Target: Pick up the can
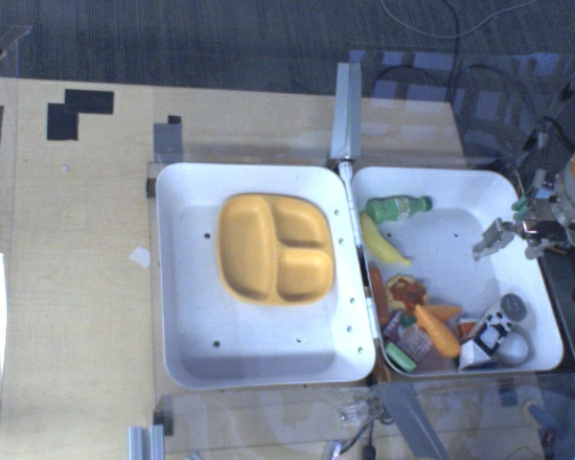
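The can (514, 307) stands upright near the front right corner of the right bin (460, 182), a small grey cylinder with a dark round top, beside a black-and-white carton (489, 337). The gripper (510, 236) hovers above it at the bin's right side, fingers spread apart, holding nothing.

A yellow tray (273, 248) fills the left bin (187, 353); the tool (506, 235) hovers over the right bin (460, 185), seemingly open.
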Robot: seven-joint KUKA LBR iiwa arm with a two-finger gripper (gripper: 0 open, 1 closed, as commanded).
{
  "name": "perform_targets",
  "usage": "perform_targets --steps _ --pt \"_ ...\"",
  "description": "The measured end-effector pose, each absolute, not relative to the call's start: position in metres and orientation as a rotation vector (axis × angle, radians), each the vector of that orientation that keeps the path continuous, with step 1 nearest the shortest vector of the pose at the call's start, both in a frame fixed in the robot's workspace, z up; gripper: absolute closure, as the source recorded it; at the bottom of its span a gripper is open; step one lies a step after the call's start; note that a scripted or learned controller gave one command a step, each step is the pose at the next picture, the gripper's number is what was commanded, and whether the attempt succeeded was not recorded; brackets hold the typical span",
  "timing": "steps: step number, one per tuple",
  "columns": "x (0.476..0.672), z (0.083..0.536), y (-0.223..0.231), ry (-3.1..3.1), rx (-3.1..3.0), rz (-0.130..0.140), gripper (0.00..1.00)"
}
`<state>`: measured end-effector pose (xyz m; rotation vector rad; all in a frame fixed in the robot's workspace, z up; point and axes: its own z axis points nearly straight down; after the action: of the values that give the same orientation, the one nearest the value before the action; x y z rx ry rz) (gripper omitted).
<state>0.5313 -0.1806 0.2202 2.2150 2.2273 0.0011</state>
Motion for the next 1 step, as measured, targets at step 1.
perform_targets --steps 1 --pt "0.5145 0.3308 -0.1784 2.258 2.176 0.003 0.0"
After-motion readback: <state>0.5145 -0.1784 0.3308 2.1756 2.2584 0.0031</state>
